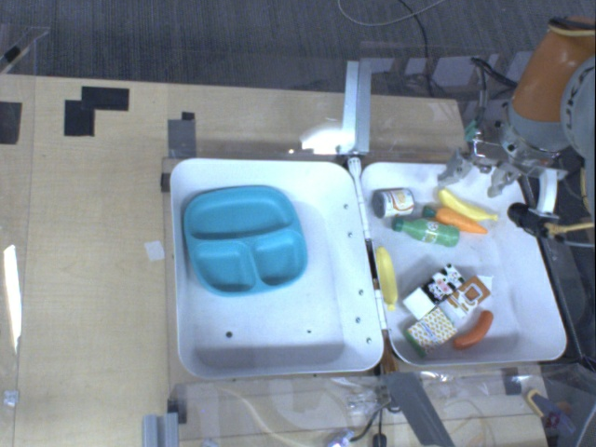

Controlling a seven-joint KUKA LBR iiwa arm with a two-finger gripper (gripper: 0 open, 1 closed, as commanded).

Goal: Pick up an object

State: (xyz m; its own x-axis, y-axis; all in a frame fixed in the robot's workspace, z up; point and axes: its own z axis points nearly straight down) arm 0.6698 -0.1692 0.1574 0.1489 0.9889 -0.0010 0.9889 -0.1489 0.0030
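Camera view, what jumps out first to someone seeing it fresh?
The blue divided tray lies alone in the left bin. The right bin holds bright clutter: a green bottle, a carrot and a banana. The arm's tool hangs over that bin's far edge.

We see the grey arm point(568, 82) reaching in from the right, orange band uppermost, wrist tilted downward; its gripper point(477, 172) hangs with fingers point(456, 168) spread apart, holding nothing.
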